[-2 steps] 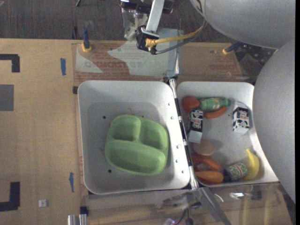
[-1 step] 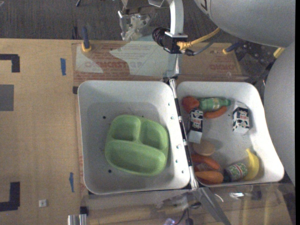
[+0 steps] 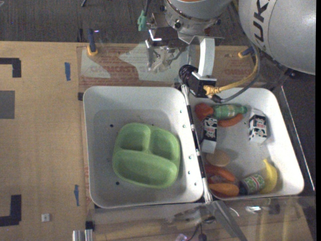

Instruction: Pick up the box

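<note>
Green divided tray [image 3: 146, 154] at centre of left bin [image 3: 95, 134]. Gripper [image 3: 162, 54] at twelve o'clock above the bins' far rims, finger state impossible to tell. In right bin [image 3: 287, 149]: one box [image 3: 210, 129] at nine o'clock, another box [image 3: 258, 128] at two o'clock, banana [image 3: 271, 174] at five.

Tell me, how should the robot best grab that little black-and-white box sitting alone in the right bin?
Probably from above, fingers closing across the carton on its two flat side faces. It stands apart from the other items, with bare bin floor around it, so the fingers have room to come down.
</note>
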`<state>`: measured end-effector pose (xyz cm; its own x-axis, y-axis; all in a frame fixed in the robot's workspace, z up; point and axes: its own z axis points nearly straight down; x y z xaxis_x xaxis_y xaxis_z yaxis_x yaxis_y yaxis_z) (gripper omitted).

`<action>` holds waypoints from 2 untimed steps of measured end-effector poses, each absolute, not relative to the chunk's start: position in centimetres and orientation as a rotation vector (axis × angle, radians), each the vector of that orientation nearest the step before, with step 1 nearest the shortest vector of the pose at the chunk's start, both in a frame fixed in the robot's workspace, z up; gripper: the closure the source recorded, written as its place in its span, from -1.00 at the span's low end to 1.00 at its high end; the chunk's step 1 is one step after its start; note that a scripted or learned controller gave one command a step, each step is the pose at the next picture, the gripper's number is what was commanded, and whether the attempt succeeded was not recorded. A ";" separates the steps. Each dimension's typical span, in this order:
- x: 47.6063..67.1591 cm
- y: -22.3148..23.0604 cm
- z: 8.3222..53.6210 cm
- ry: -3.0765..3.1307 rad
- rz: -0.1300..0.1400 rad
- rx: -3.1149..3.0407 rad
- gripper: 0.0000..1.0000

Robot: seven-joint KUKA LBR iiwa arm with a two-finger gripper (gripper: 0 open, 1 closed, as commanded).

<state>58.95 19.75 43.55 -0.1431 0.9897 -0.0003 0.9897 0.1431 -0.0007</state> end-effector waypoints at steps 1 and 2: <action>66.7 19.2 43.6 -2.535 -0.004 -1.860 1.00; 66.7 21.6 43.6 -2.748 -0.006 -1.531 1.00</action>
<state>66.66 21.64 43.62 -0.5262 0.8504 -0.0019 0.8504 0.5262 0.0057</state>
